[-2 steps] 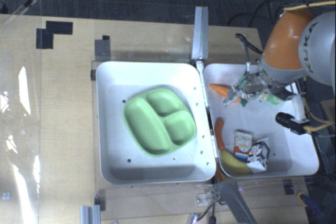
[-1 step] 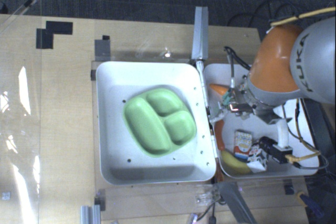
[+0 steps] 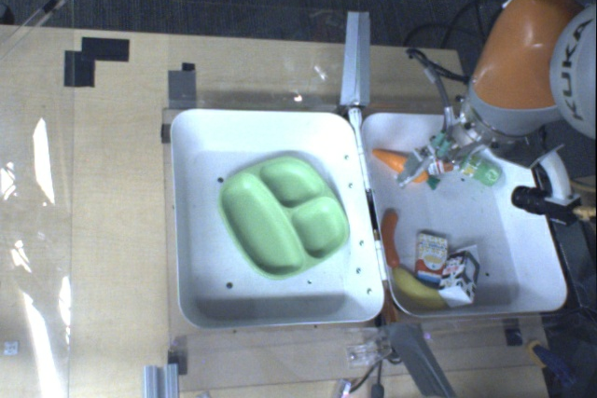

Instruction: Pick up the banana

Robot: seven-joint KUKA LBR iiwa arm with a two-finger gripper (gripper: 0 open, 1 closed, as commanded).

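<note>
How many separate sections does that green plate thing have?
3. The green tray in the left bin has one long section on its left side, one at the upper right and one at the lower right.

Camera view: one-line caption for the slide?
Gripper hovers at the right bin's far end by a carrot; banana lies untouched at the near edge.

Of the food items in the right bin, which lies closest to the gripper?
The carrot, orange, just left of the gripper; the sausage and banana lie nearer the bin's front.
</note>
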